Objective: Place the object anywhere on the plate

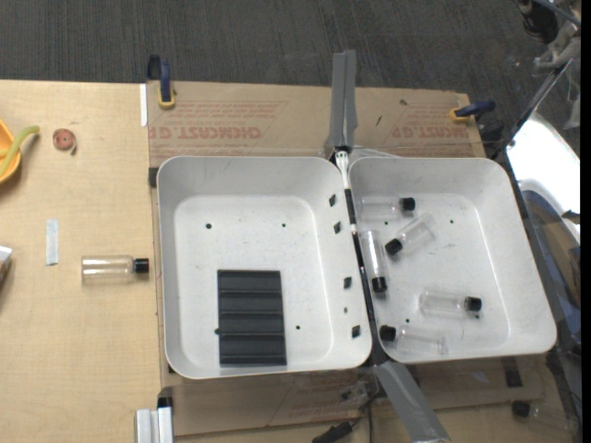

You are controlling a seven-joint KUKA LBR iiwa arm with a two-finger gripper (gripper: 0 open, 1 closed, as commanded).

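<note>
A black ribbed rectangular plate [250,318] lies flat in the left white bin [185,192], near its front wall. Several clear vials with black caps lie on their sides in the right white bin [503,201]. One vial [399,207] is at the back. Another [408,235] lies just in front of it, and a third [372,258] runs along the bin's left wall. Toward the front lie a vial [449,305] right of centre and one [414,341] against the front wall. Nothing rests on the plate.
A further clear vial [111,267] lies on the wooden bench left of the bins. An orange bowl [7,155] and a small red disc [63,138] sit at the far left. Clamps [162,81] hold the cardboard behind the bins. Pale machinery [552,160] borders the right bin.
</note>
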